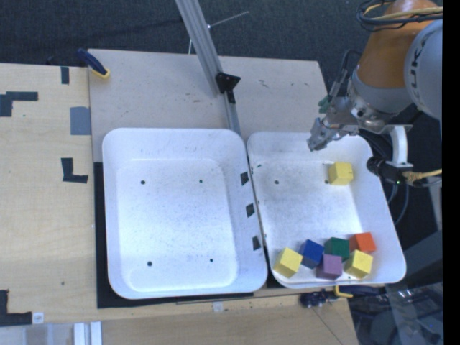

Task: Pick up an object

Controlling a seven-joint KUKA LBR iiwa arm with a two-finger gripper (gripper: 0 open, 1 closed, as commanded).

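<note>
**End effector hovering at the right bin's far edge, yellow cube lying close by**

While the grey arm is reaching in from the right, its end effector is hanging over the far rim of the right bin; whether it is open or closed cannot be told, and nothing is showing in its grasp. A lone yellow cube is sitting on the bin floor just beside it, nearer the camera and slightly right, apart from it. Along the near wall, six more cubes are clustering: yellow, blue, purple, green, yellow and orange. The left bin is resting alongside on the surface.
</note>
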